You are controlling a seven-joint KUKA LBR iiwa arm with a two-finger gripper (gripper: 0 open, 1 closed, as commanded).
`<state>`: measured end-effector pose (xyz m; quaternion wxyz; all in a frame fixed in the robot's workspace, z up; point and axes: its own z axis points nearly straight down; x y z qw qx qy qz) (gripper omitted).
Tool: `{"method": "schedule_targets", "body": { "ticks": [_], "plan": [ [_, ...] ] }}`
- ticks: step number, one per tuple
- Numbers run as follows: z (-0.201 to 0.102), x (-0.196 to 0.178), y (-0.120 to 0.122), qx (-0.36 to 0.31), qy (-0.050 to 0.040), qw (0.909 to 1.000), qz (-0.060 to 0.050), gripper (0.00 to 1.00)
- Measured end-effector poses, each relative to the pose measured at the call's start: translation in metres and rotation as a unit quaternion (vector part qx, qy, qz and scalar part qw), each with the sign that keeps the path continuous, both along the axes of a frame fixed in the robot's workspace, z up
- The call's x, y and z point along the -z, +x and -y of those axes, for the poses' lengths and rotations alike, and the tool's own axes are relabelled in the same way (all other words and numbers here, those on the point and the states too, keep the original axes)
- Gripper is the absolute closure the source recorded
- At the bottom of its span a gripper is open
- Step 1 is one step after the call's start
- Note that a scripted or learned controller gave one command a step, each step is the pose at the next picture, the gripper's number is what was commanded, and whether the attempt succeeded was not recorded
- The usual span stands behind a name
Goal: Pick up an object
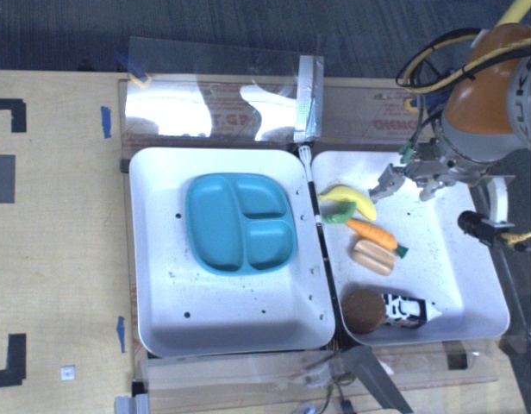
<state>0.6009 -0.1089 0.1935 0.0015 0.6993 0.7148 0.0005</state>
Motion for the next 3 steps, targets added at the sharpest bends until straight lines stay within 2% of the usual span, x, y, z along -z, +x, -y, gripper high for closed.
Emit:
{"method": "schedule_targets", "body": {
  "ticks": [1, 2, 3],
  "plan": [
    [-0.013, 0.106, -0.030, -0.027, 0.0006, 0.9996, 0.002, 0.00],
    [-0.011, 0.094, -0.028, -0.024, 0.0001, 0.9997, 0.005, 1.00],
    [-0.058, 0.004, 0.058, 0.002, 0.0013, 1.0000, 0.003, 1.00]
  ]
}}
